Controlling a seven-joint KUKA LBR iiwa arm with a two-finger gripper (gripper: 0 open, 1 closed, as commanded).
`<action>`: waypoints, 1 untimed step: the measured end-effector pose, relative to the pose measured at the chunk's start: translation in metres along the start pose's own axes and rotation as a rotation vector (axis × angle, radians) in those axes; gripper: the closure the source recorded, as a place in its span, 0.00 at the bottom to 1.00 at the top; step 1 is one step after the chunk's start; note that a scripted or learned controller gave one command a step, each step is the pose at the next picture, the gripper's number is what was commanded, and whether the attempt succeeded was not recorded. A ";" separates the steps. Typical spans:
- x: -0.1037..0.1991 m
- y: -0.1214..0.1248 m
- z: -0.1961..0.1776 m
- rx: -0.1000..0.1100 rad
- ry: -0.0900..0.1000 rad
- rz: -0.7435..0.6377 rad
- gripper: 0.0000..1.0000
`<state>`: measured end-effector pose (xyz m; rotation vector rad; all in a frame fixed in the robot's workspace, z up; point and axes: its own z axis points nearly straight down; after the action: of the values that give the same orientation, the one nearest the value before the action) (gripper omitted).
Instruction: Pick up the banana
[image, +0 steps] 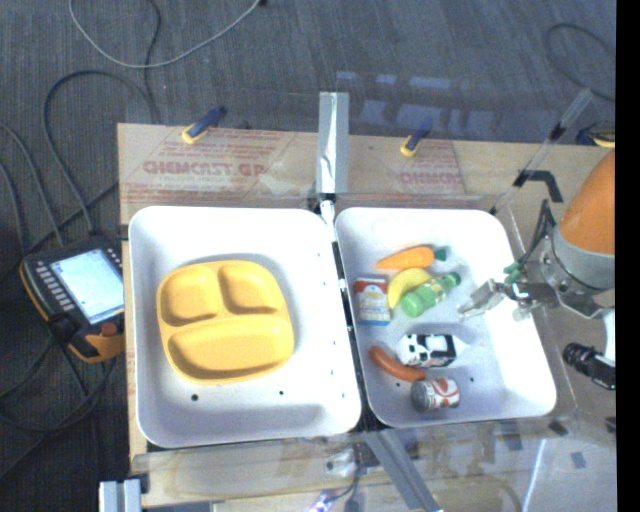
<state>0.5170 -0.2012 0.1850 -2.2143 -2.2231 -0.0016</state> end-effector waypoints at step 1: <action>0.053 0.049 0.092 -0.003 -0.009 0.045 0.00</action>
<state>0.5652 -0.1473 0.0931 -2.2698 -2.1781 0.0053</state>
